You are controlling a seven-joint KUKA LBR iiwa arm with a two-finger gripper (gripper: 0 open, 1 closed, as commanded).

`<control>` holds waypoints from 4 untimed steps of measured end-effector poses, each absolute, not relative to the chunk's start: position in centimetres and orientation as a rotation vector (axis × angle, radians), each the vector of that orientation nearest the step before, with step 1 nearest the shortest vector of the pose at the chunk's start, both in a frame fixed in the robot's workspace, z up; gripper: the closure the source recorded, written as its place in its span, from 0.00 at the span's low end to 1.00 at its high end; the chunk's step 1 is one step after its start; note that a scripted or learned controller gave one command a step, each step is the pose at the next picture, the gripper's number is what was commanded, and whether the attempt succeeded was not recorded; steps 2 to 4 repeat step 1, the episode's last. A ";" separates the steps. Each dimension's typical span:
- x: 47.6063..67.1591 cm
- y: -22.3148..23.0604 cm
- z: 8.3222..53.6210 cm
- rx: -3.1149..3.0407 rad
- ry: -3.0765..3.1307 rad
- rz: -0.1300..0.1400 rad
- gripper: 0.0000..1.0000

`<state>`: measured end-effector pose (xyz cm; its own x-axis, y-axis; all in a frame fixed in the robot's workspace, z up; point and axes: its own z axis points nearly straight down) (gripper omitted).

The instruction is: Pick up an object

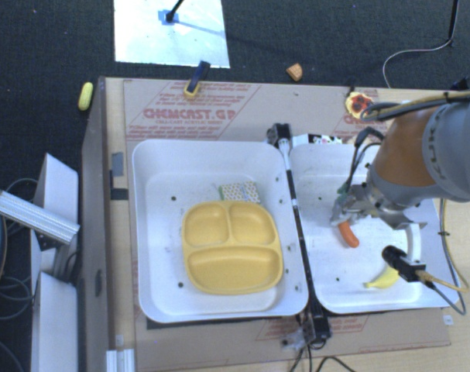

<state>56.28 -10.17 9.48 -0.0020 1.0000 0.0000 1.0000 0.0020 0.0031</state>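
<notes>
Far L, on the dark carpet (33, 37), a small yellow oblong piece (86, 95) lies just off the back L corner of a brown cardboard sheet (242, 99) w/ red print. Both bins sit on that sheet. Further back, a white paper sheet (171, 22) lies on the carpet. Just below it a blue-and-yellow clamp (196, 78) sits at the cardboard's back edge.

L white plastic bin (161, 208): holds a yellow three-compartment plastic plate (231, 246), flat, right way up, approx centred. A small pale patterned pad (240, 191) lies just behind the plate, against its back rim; material unclear.

Past the cardboard's back edge, near the middle, a small tan block (295, 71) lies on the carpet.

R white plastic bin (320, 169): a short orange carrot-like piece (349, 236) lies on the bin floor, roughly mid-bin, at a diagonal. The gripper (345, 214) is right at its upper end, touching or v. close. Can't tell whether the gripper is open or closed, or whether it has hold of the orange piece.

A small red-and-yellow item (360, 103) is on the cardboard behind this bin, too blurred to ID. A yellow plastic banana (380, 280) lies near the bin's front edge, R of the orange piece & apart from it. The grey arm (409, 157) w/ orange band reaches in from the R over the bin's back part
</notes>
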 end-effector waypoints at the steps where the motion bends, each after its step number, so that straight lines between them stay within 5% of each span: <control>1: 57.7 -3.6 18.6 2.214 2.225 0.007 1.00; 4: 57.7 -3.6 18.6 2.214 2.225 0.007 1.00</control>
